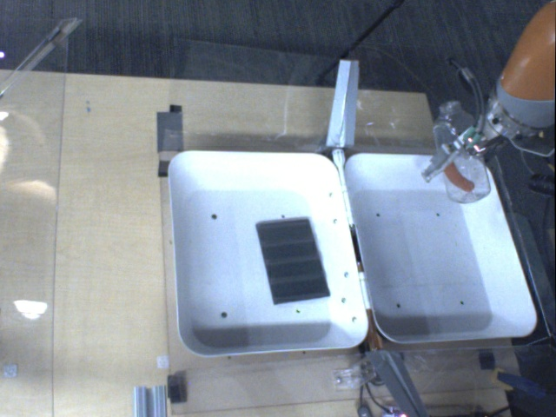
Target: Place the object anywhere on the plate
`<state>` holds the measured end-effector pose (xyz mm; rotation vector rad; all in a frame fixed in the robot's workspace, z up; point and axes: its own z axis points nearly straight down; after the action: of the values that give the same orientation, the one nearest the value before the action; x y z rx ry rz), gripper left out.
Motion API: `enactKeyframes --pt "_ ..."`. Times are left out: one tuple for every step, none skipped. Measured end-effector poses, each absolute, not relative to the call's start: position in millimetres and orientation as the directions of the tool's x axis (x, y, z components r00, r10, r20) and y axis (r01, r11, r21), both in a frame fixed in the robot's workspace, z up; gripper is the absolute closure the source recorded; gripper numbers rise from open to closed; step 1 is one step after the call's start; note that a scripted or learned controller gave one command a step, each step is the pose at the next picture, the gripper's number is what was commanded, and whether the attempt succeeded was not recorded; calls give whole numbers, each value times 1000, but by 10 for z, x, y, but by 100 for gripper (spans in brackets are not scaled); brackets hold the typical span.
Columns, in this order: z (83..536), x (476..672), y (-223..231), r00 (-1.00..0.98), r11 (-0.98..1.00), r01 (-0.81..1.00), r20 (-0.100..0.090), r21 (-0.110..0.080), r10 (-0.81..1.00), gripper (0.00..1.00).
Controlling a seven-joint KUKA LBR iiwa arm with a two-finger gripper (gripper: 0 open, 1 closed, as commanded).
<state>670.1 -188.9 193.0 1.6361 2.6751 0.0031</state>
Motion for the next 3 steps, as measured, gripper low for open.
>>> enactKeyframes --pt "2401 6705 -1299 -535 535 845 -5 7 845 100" --pt "2503 6333 -895 -736 736 677 -5 5 677 100" --pt "2313 6080 -817 -588 588 809 -1 3 809 100"
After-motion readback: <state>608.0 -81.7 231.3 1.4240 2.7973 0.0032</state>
